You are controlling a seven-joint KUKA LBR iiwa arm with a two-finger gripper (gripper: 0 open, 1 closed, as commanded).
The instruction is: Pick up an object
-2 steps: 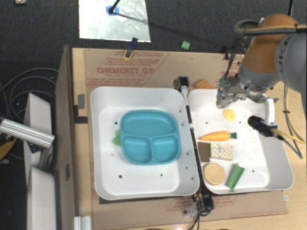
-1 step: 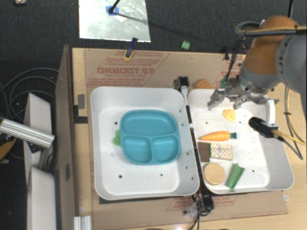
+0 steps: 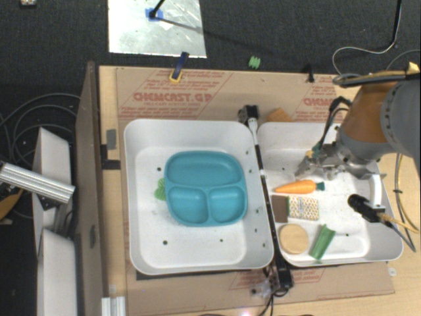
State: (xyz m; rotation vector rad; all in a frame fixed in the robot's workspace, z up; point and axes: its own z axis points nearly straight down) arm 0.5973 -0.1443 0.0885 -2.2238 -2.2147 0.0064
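Camera view: the gripper (image 3: 314, 165) hangs low over the right bin (image 3: 388, 242), and how its jaws stand I cannot tell. Just at its five o'clock lies the toy carrot (image 3: 297, 187). At the carrot's six o'clock sits a patterned packet (image 3: 303, 208), then a tan disc (image 3: 294, 238). The left bin (image 3: 141, 176) holds a blue divided plate (image 3: 205, 187).

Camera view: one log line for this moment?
end effector: above right bin, near carrot | carrot: lying in bin, ungrasped | left bin: blue tray
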